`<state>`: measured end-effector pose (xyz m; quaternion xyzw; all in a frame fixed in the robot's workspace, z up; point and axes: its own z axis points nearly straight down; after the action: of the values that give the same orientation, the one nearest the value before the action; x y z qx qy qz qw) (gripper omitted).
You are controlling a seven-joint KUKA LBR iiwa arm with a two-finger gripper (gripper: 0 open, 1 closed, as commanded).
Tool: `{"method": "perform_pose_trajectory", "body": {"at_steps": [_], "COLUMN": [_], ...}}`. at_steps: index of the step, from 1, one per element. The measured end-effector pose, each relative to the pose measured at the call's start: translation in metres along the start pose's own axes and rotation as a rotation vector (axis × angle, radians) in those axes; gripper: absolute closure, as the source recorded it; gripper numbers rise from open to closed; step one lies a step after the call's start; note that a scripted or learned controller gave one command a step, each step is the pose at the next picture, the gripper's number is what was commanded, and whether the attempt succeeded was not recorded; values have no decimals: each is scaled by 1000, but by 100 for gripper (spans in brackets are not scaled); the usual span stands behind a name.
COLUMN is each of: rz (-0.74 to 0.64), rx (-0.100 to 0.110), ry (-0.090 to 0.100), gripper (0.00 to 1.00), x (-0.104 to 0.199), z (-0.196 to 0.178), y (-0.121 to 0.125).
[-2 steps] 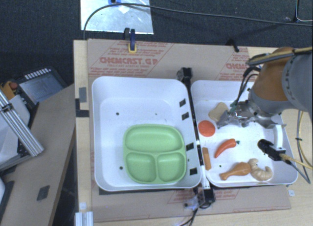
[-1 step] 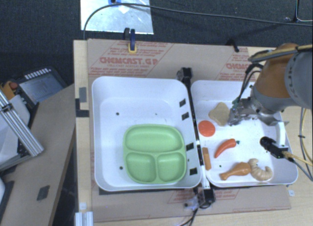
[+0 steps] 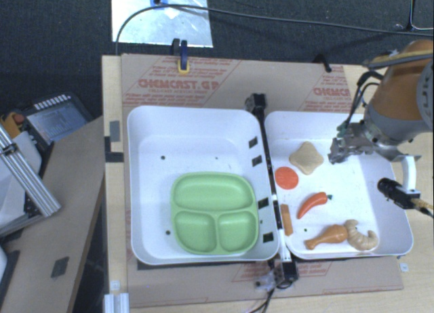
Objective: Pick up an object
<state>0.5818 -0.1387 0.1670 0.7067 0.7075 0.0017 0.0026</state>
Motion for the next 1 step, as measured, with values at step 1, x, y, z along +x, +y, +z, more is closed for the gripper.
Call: {"method": "perform_pose_trajectory", "body": {"at_steps": [1], "rz": [-3], "rx": [-1], "ry": [0], "gripper": [100], "x": [0], "z": [-54], "y": [2]}}
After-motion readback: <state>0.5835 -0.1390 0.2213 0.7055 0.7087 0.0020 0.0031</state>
